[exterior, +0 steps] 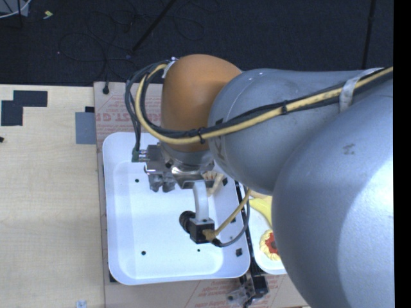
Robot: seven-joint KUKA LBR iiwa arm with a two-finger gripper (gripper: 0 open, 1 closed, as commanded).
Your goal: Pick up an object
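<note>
My gripper (pixel 162 183) hangs low over the far part of the left white bin (pixel 119 236), under the orange wrist band. Nothing shows between its grey jaws from this angle. In the right bin (pixel 259 262), mostly hidden by my arm, lie a yellow object (pixel 262 204) and a yellow and red object (pixel 270 242). A small dark piece (pixel 239 252) sits at the left bin's near right corner.
My grey arm (pixel 321 172) covers most of the right bin and the bench's right side. A wooden table surface (pixel 45 197) with dark patches lies left of the bins. The left bin's floor shows a few small dark holes.
</note>
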